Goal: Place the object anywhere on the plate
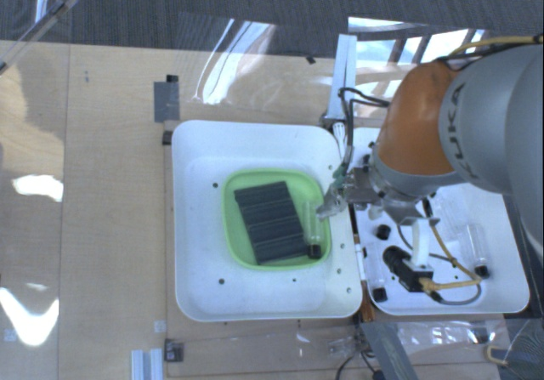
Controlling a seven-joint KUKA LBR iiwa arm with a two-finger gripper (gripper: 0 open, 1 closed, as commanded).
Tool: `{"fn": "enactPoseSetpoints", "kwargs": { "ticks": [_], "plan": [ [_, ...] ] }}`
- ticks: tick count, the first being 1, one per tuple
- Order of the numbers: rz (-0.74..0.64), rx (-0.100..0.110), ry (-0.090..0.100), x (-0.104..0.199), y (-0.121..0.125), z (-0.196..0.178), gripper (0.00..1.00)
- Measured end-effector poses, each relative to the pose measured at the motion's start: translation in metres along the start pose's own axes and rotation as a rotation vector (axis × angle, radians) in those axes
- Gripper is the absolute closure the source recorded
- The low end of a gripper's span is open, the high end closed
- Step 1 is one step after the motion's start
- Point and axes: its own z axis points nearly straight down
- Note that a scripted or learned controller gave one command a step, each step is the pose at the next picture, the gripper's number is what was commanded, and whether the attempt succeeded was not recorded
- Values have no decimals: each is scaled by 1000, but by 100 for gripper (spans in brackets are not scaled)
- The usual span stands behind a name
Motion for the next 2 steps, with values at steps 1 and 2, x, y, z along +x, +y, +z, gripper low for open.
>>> {"fn": "enactPoseSetpoints", "kwargs": {
  "ticks": [1, 2],
  "plan": [
    [69, -3, -1, -50, 60, -4, 0],
    [163, -6, -2, -89, 102, -25, 0]
  ]
}}
